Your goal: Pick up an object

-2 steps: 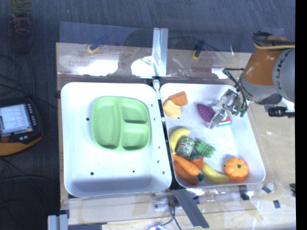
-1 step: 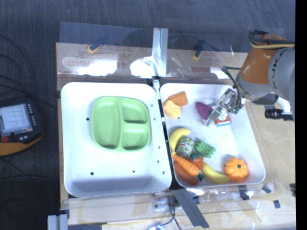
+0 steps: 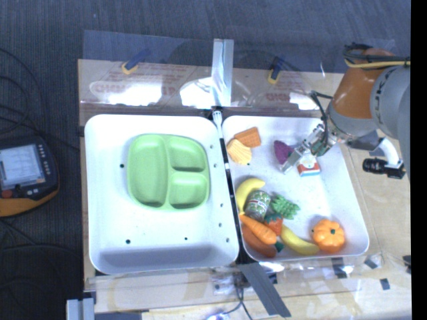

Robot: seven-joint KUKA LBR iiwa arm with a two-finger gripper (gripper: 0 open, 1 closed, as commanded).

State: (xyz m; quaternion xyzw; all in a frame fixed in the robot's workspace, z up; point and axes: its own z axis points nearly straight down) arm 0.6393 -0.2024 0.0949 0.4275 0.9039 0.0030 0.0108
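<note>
My gripper (image 3: 298, 157) hangs low in the right bin (image 3: 352, 199), near its back right part. It sits between a purple toy (image 3: 282, 151) on its left and a small red and white block (image 3: 309, 170) just below it. Whether it touches either one is unclear. An orange and yellow wedge (image 3: 243, 145) lies at the bin's back left. Toward the front lie a yellow banana (image 3: 247, 191), a dark can-like toy (image 3: 257, 205), a green leafy piece (image 3: 285, 207), a carrot (image 3: 258, 232), a second banana (image 3: 297, 241) and an orange pumpkin (image 3: 328, 234).
The left bin (image 3: 107, 245) holds a green divided plate (image 3: 168, 171). A divider wall (image 3: 227, 185) separates the two bins. The grey arm with its orange band (image 3: 353, 92) reaches in from the right. A handheld pendant (image 3: 25, 172) lies far left, off the bench.
</note>
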